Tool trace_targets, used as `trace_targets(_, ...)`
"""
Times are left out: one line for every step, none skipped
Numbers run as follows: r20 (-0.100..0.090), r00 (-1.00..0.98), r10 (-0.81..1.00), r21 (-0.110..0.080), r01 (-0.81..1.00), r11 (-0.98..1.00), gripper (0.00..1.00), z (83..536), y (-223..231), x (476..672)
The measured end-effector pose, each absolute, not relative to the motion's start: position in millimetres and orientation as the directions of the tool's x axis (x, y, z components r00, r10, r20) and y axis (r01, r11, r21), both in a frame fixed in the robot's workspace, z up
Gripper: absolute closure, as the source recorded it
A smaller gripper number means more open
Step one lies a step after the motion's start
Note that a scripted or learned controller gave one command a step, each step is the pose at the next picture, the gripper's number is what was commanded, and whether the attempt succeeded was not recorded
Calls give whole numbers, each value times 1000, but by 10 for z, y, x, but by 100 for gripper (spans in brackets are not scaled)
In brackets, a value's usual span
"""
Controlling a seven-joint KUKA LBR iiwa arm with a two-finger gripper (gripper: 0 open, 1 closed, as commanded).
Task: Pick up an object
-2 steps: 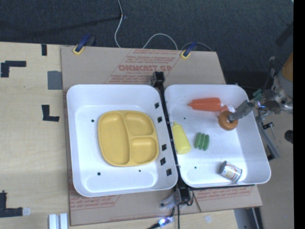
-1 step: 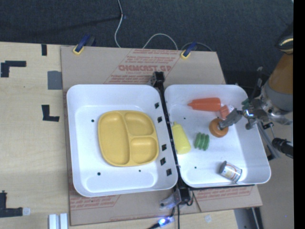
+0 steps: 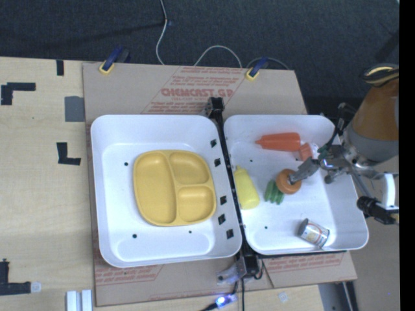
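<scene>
Carrot-shaped toy, a round orange disc with a green leafy stalk (image 3: 283,185), is what we take to be the target: it lies near the middle of the right shallow white bin (image 3: 337,235), and our two-finger gripper (image 3: 299,175) has its dark tip touching or just above the orange part. We cannot tell whether the pincer is wide, narrow or closed on anything, since the tip is too small and dark to read. We judge the arm reaches low across the bin's right wall because the toy sits in open floor, apart from its neighbours.

That same bin also holds a long orange-red bottle-like piece (image 3: 280,142) near the far wall, a yellow soft block (image 3: 246,188) against the dividing wall, and a small metal can (image 3: 313,232) on its side near the front. Our left white bin (image 3: 110,238) carries a yellow three-compartment plastic tray (image 3: 174,187).
</scene>
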State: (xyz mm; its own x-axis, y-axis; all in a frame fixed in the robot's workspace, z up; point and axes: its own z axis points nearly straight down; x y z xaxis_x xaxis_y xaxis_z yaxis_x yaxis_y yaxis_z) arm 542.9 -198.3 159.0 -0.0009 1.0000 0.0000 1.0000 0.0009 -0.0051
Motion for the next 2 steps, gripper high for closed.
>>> trace_targets(-1,1,1000,-1,1000,-1,0,1113,-2085,5434)
trace_targets(-1,-1,1000,4,1000,1,100,1241,-2073,5453)
